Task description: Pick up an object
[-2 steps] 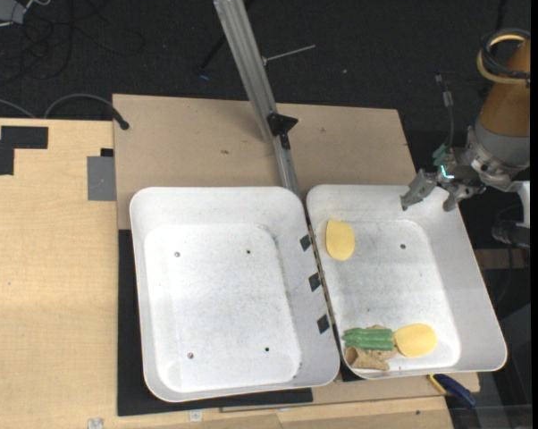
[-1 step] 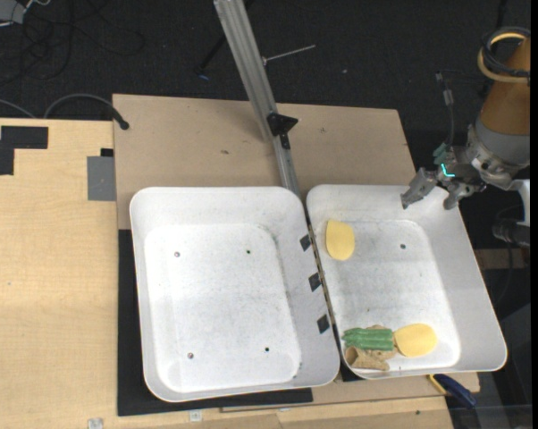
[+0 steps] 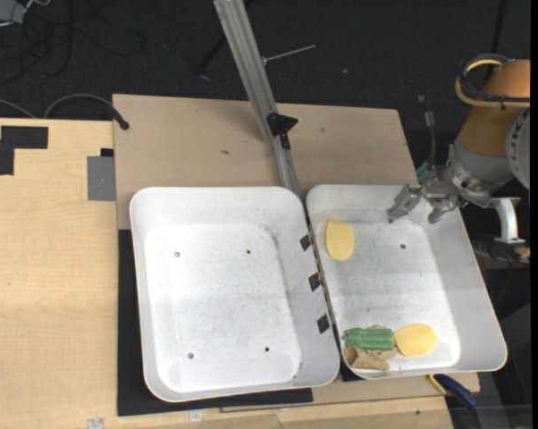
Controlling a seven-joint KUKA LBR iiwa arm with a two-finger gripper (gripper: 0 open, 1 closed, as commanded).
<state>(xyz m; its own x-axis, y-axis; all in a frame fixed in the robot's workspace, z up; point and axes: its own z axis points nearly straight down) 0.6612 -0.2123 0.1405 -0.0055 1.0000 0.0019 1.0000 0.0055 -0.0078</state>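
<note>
gripper point(image 3: 420, 206): fingers spread, holding nothing, over right bin point(image 3: 457, 275) far edge | yellow oval piece point(image 3: 340, 239): left of gripper, apart, near divider | green toy point(image 3: 369, 338), yellow round piece point(image 3: 416, 339): near edge

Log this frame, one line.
end effector: open, above right bin top edge | holding: nothing | items: yellow piece, green toy

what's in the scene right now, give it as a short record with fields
arm: reaches in from the right, gripper over the right bin's far edge
jaws: spread open, nothing between them
right bin: yellow oval piece near the divider; green object, tan object and yellow round piece clustered at the near edge
left bin: bare white floor
</note>
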